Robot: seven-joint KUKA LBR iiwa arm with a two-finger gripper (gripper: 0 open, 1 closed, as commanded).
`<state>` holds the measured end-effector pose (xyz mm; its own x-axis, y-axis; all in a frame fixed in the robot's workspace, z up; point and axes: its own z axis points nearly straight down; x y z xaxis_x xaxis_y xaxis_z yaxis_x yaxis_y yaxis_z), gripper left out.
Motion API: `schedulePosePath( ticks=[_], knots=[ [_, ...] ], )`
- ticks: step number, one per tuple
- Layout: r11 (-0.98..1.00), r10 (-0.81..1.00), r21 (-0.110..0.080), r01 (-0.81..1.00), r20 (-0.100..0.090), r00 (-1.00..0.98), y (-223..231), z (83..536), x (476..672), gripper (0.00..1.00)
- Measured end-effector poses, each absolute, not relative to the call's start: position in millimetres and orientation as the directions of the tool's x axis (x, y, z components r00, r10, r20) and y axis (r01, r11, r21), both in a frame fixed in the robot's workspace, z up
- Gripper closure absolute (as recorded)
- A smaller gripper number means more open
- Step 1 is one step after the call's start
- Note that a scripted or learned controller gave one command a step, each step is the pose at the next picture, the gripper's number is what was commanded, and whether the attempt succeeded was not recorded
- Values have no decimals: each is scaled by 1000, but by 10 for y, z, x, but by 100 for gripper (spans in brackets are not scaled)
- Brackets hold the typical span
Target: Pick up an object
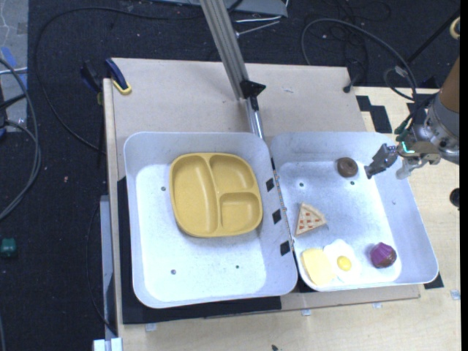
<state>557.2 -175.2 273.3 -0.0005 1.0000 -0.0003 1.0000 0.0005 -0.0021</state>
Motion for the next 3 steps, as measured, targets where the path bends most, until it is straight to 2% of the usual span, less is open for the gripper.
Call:
schedulePosePath(
  ticks=[1,3],
  knots=[
    [1,1000,0,1000,-1,-1,-1752,2742,5577,0],
    [0,1000,-4,1000,0,0,-1760,1875,5532,0]
  ],
)
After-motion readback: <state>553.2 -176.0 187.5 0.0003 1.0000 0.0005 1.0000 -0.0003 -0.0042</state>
